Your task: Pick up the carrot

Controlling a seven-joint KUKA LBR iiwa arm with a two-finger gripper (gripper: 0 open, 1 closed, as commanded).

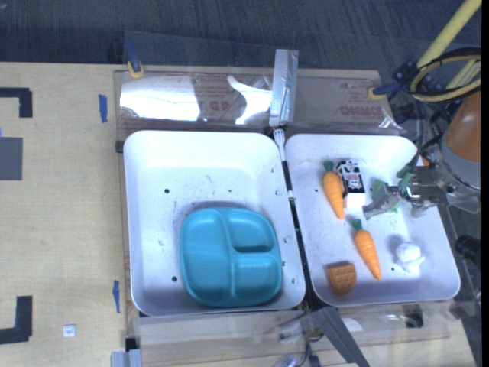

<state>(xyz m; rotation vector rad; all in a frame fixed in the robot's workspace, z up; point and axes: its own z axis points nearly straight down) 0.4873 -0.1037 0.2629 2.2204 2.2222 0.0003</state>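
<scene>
Two white bins side by side on bench: left bin [145,159], right bin [435,281]. Teal divided plate [229,267] in left bin, toward near edge.

Right bin: two carrots. Upper carrot [334,192] near bin's left-centre, green top pointing away from camera, tip toward near side, slightly tilted. Just right of it, touching or nearly so, small black-and-white item [351,177], too blurry to ID. Lower carrot [368,252] lying diagonal, green top up-left, tip down-right, mid-bin. Brown chunk [341,276] near front-left of same bin, below and left of lower carrot. Small white lump [409,255] to lower carrot's right, apart from it.

Gripper [380,201] reaching in from right, arm w/ orange band [467,132] at right edge. Fingers splayed apart, pointing left, nothing between them. Relative to gripper: upper carrot to its left, near but not touching, black-and-white item between the two. Lower carrot below fingertips in view, green top just beneath, also not in contact. Neither carrot gripped; both flat on bin floor.
</scene>
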